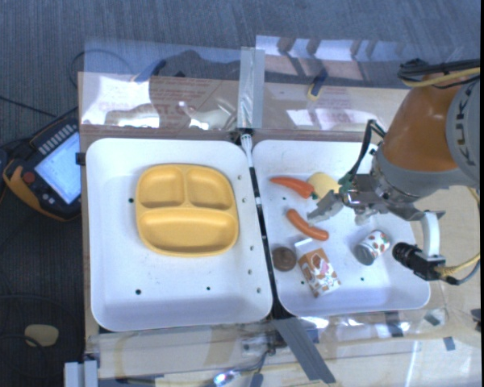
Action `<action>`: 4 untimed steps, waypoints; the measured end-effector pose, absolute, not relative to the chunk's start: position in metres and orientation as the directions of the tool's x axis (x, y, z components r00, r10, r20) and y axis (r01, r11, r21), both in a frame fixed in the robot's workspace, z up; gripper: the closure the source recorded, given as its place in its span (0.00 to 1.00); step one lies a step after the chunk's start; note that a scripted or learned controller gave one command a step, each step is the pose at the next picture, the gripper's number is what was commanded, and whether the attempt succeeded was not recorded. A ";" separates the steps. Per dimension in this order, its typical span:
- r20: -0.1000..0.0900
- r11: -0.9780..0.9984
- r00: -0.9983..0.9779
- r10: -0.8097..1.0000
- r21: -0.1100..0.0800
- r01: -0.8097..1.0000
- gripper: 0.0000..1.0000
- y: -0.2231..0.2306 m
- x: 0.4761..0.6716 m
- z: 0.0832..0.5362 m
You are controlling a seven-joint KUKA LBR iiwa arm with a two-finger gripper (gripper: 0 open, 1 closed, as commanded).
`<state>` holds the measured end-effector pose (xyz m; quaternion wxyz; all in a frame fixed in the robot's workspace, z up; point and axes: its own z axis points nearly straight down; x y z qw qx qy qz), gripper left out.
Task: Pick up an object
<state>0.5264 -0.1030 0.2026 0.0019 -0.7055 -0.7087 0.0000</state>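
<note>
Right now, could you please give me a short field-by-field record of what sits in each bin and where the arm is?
left bin: white shallow bin holding a yellow three-compartment plastic tray
right bin: white shallow bin with two orange sausage-shaped toys, a yellow rounded toy, a brown round disc, a small printed carton, a small patterned can
arm: gripper over the right bin, near the yellow toy

The arm point(436, 139) is grey with a broad orange band. Behind the jaws sits dark metal wrist hardware, black cables looping alongside it.
</note>
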 end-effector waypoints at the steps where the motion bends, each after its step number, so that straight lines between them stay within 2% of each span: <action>1: -0.003 0.001 -0.001 1.000 0.005 1.000 0.00 -0.095 0.603 0.091; 2: 0.002 0.002 -0.002 1.000 0.006 1.000 1.00 -0.094 0.603 0.100; 3: -0.001 0.004 -0.004 1.000 0.000 1.000 1.00 -0.020 0.629 0.209; 4: -0.002 0.002 -0.002 1.000 -0.002 1.000 0.00 -0.021 0.629 0.208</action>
